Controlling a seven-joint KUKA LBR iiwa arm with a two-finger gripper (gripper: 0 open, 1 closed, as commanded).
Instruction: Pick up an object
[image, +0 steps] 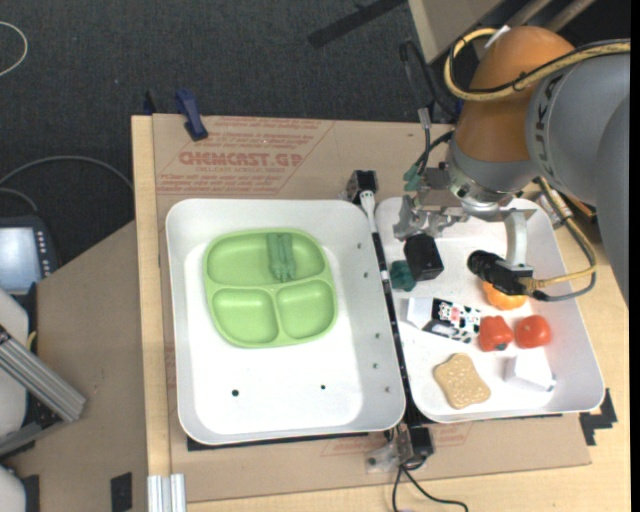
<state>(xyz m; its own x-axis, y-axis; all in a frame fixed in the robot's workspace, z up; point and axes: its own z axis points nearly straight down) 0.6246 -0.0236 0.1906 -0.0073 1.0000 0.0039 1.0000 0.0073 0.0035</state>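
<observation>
One fixed camera above the bench, looking down at a slant.

We look from high and fairly far back, so both shallow white plastic bins sit whole in frame: the left bin (190, 330) with its pale green divided tray (268, 288), the right bin (570, 385) beside it. The grey arm with its orange band (515, 80) enters from our right, nearest the lens.

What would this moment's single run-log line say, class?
arm: over right bin | gripper: low at bin's left side, grip unclear | nearby: tomatoes, cracker | left bin: green tray
</observation>
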